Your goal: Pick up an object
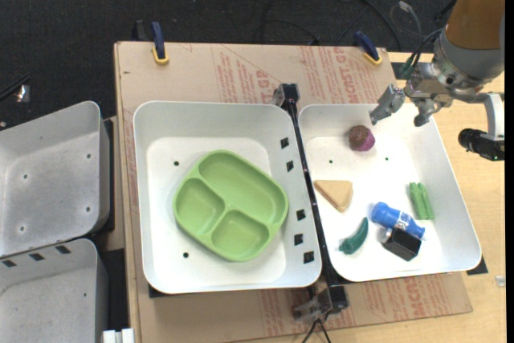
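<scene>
The desk (209, 68) carries two shallow white bins set side by side. The left bin (161, 124) holds a green divided plate (230, 206) with three compartments, lying roughly at its centre. The right bin (450, 197) holds the loose objects: a purple ball (361, 137) near the far end, a tan wedge (335, 193) close to the dividing wall, a dark green curved piece (353, 237) nearer the front, a blue cylinder (391, 216) with a black block (401, 242) just beside it, and a light green ridged piece (420, 201) toward the right wall. The arm enters from the right, its orange band visible above the wrist. The gripper (399, 109) hangs over the far end of the right bin with its two fingers spread apart and nothing between them. One finger (383, 109) is near the purple ball, up and to its right, and appears clear of it; the other finger (421, 115) sits further right. Two blue and yellow clamps (159, 44) sit at the far edge of the desk.
</scene>
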You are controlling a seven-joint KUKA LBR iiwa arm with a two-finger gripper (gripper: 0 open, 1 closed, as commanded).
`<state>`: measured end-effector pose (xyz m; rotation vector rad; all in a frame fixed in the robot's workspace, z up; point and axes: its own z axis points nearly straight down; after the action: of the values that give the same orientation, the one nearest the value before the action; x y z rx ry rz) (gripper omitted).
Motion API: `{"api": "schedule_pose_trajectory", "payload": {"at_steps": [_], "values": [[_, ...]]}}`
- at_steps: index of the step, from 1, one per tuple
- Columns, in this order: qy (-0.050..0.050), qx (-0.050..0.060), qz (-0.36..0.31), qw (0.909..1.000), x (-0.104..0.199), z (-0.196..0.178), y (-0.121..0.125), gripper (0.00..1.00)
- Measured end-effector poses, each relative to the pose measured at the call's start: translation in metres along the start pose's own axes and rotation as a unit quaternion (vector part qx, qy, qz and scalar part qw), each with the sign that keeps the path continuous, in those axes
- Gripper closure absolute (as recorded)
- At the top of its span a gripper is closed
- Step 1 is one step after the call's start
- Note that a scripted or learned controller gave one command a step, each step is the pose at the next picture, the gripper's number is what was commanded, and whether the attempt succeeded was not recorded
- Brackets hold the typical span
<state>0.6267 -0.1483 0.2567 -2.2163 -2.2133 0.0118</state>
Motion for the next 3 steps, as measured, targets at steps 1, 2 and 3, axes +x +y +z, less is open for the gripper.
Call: {"api": "schedule_pose_trajectory", "payload": {"at_steps": [1, 2, 3], "values": [[-0.001, -0.006, -0.001, 1.0000, 0.000, -0.007, 0.002, 0.00], [0.000, -0.003, -0.001, 1.0000, 0.006, 0.056, 0.005, 0.00], [0.000, -0.003, 0.000, 1.0000, 0.003, 0.120, 0.006, 0.00]]}}
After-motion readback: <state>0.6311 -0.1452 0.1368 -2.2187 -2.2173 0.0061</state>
